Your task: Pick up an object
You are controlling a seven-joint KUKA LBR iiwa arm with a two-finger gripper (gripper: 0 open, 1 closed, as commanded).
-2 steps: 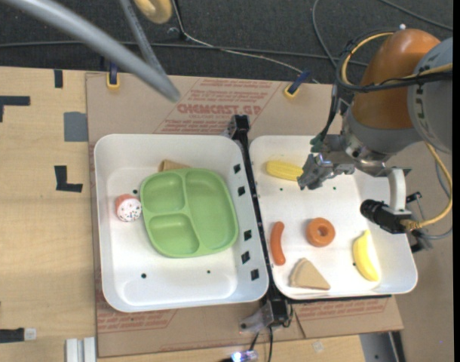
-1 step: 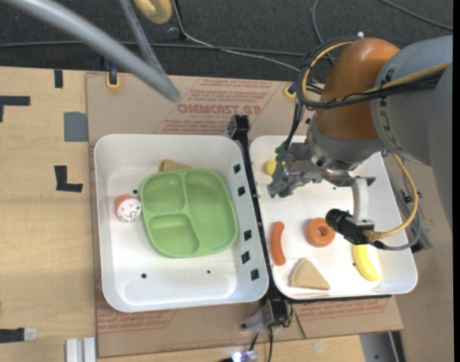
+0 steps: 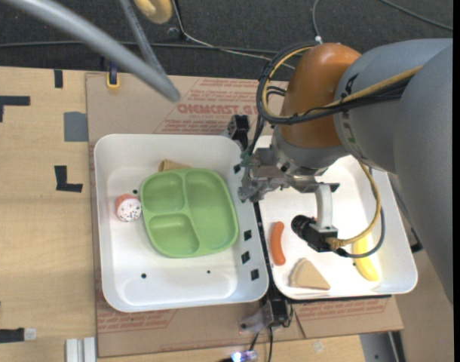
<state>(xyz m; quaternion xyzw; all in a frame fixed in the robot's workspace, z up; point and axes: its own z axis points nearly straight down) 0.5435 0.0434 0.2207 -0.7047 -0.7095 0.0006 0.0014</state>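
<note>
- Grey arm with an orange band (image 3: 320, 89): I see it reach in from the right and bend down over the inner edge of the right bin, wrist pointing at the divide between the two bins.
- The two-finger gripper (image 3: 246, 185) sits low at that divide, just beside the right rim of the green plate. I cannot tell from here whether it is released or clenched, and I see nothing held in it.
- Shallow white left bin (image 3: 102, 202): a small white ball with red spots (image 3: 128, 210) lies near its left wall, just beside the plate.
- The green plastic plate with three compartments (image 3: 188, 211) fills the middle of that bin. Its compartments hold nothing.
- A tan wedge corner (image 3: 172, 166) peeks out from behind the plate's upper edge; the rest is hidden.
- Shallow white right bin (image 3: 339, 266): an orange-red sausage-shaped piece (image 3: 277, 243) lies along its left wall.
- A tan triangular wedge (image 3: 309, 276) lies near the front edge, close to the sausage piece.
- A yellow banana (image 3: 367, 261) lies at the right, apart from the wedge.
</note>
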